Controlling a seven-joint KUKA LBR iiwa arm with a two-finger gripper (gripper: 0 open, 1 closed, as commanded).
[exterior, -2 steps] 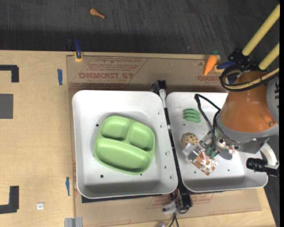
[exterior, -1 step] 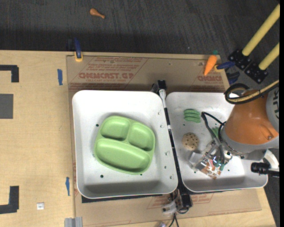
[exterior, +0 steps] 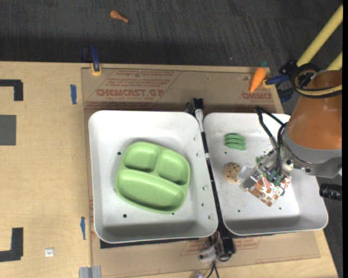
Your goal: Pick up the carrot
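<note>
Carrot [exterior: 258, 79] is seen lying on the brown board [exterior: 136, 89] beyond the bins, near the far right corner of the right bin [exterior: 304, 217] and outside it, its orange body tilted and a bit of green at its upper end; it is well apart from the gripper [exterior: 266, 182]; a blue clamp [exterior: 277, 80] is found just beside it on the right.

Inside the right bin the gripper is lowered over the bin floor, with the grey arm [exterior: 318, 125] and its orange band above it; whether the gripper is closed or released cannot be told, since its tip is muddled with wires and printed parts; nothing can be made out as grasped.

In the same bin a small green ridged piece [exterior: 235, 141] is placed toward the far side, and a speckled cookie [exterior: 232, 171] is set nearer the middle, just left of the gripper.

The left bin [exterior: 109, 217] is occupied by a green divided plate [exterior: 153, 176] with three compartments.

On the dark floor beyond the bench, a small orange object [exterior: 118, 16] is seen; its kind cannot be told.
</note>
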